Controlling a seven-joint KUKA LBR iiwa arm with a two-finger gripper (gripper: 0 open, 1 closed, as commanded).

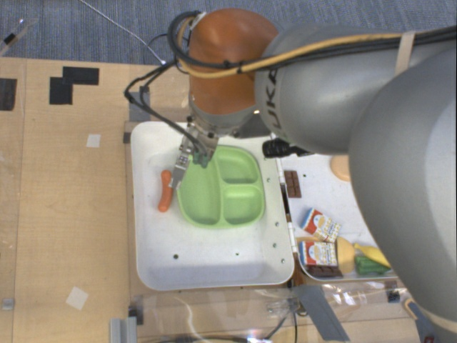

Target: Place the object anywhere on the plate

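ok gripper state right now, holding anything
gripper: over the left edge of the green plate, cannot be told if open or closed; orange carrot lies beside the plate in the bin, not held.

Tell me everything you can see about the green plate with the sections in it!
The light green plastic plate is a rounded square with three compartments: one long one on its left and two smaller ones on its right, split by raised ridges. It looks smooth and a bit shiny. It lies flat inside the left white bin, toward the bin's right side. The compartments that show look bare. An orange carrot-shaped toy lies just beside its left rim. The robot's gripper hangs over its upper left corner.
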